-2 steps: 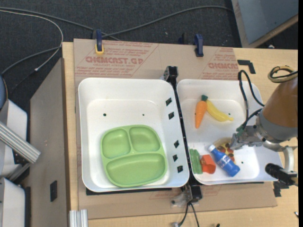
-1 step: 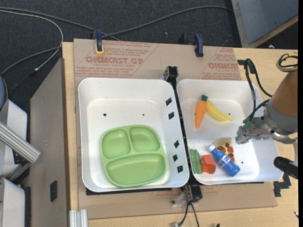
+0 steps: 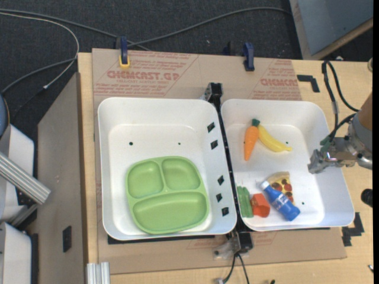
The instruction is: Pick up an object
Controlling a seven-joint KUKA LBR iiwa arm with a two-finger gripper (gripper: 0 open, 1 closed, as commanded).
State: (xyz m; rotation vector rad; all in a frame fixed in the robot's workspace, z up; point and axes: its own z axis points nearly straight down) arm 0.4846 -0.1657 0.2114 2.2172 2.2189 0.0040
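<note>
The right bin (image 3: 308, 112) holds several toys. An orange carrot (image 3: 250, 142) lies next to a yellow banana (image 3: 273, 141) near the bin's back. At the front sit a blue bottle (image 3: 280, 201), a pizza slice (image 3: 282, 184), a small red piece (image 3: 260, 205) and a green piece (image 3: 243, 200). My gripper (image 3: 318, 160) hangs over the right side of this bin, right of the banana and above the bottle, with nothing visibly in it.
The left bin (image 3: 118, 123) holds a green divided plate (image 3: 167, 193). A black hinge strip (image 3: 221, 158) runs between the bins. Clamps (image 3: 123, 51) and cables lie at the bench's back; cardboard borders both bins.
</note>
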